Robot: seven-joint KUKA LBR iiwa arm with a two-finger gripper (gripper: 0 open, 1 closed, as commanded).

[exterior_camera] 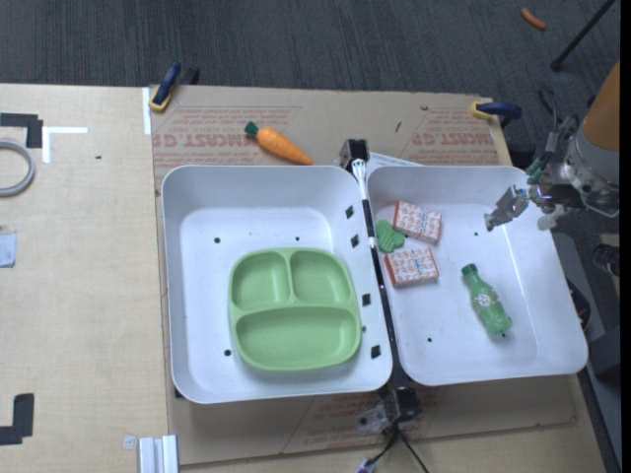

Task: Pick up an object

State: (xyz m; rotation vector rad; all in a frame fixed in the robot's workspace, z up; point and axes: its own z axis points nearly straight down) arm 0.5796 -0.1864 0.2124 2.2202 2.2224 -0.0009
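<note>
The right bin [552, 353] holds a green plastic bottle [486, 302] lying on its side, two small red-and-white boxes [418, 222] [411, 266], and a small green item [388, 236] against the left wall. My gripper [504, 209] hangs over the bin's upper right part, above and to the right of the bottle. It is open, with nothing between its fingers. It is apart from every object.
A green divided plate [294, 308] lies in the left bin [187, 264]. A toy carrot [279, 143] rests on the cardboard behind the bins. Clamps [166, 87] [498, 111] sit at the cardboard's back corners. The arm's body [596, 166] crowds the right bin's right edge.
</note>
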